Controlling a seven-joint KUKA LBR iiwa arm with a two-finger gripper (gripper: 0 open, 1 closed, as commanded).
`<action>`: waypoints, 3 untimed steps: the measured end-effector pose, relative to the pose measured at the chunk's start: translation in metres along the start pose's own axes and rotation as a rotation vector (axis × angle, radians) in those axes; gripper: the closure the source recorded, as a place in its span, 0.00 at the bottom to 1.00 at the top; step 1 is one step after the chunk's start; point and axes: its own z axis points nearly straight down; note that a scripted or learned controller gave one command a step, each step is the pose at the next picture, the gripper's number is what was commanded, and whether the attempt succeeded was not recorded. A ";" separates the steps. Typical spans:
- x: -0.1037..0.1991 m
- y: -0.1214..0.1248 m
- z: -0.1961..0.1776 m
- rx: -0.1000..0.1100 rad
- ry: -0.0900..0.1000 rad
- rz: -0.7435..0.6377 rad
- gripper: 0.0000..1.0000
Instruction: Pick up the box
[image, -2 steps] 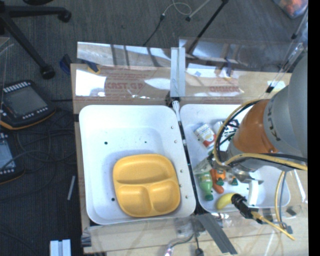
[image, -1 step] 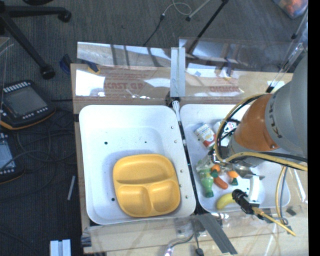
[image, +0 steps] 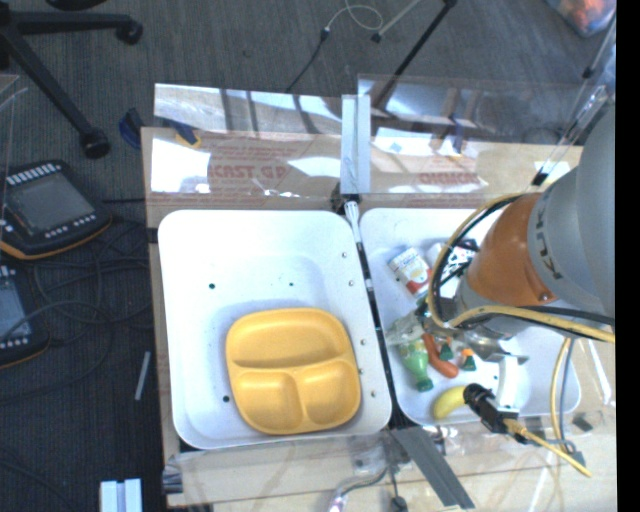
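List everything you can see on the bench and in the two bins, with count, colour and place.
left bin: one, white, left half of the bench
divided tray: one, yellow, three compartments, lying in the left bin toward its near edge
right bin: one, white, beside the left bin
small box: one, white with red print, far left part of the right bin
banana: one, yellow, near edge of the right bin
carrot: one, orange, middle of the right bin
green item: one, green, left of the carrot; kind unclear
arm: one, grey with orange band, above the right bin
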 end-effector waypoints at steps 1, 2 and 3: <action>-0.001 0.001 0.008 -0.001 -0.004 -0.029 0.00; 0.000 -0.008 0.007 -0.016 -0.005 0.011 0.00; 0.001 -0.006 0.007 -0.009 -0.008 0.012 0.00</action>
